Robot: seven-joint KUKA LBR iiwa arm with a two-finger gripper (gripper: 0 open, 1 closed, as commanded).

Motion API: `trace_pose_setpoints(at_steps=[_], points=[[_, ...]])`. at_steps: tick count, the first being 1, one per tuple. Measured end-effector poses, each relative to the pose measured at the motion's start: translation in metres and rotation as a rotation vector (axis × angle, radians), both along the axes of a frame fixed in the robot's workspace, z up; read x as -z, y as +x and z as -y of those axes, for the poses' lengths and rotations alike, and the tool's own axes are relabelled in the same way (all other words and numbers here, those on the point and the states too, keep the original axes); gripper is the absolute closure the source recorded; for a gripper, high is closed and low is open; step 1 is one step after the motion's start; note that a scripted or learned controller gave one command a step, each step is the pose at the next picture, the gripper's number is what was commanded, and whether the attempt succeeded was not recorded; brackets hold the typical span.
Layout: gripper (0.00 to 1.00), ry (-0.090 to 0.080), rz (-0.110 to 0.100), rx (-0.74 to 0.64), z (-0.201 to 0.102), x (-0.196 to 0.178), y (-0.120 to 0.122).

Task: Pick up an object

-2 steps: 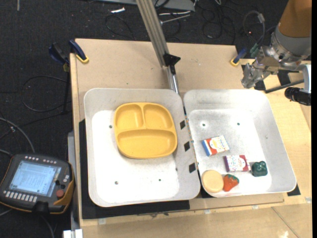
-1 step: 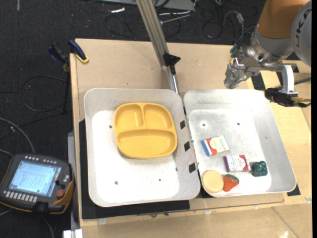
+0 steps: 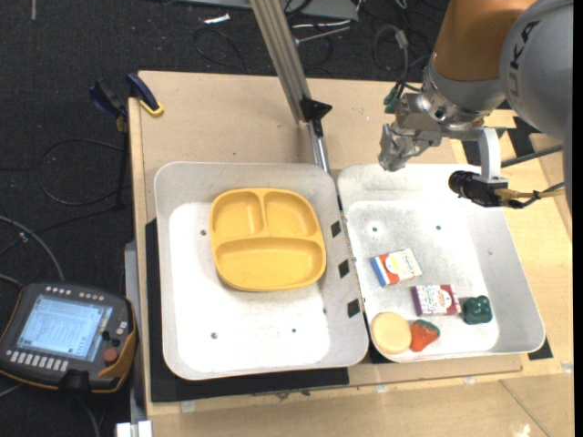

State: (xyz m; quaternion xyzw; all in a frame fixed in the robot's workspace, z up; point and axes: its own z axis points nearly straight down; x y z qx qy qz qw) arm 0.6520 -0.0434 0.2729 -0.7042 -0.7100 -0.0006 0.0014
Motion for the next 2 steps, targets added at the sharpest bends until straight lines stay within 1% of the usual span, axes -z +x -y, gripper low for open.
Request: trace_pose_setpoints(at_steps=[1, 2], points=[[1.00, -0.001, 0.000, 0.001, -0.043, 0.003, -0.010], [1.00, -0.001, -0.002, 0.000, -0.097, 0.015, -0.033]])
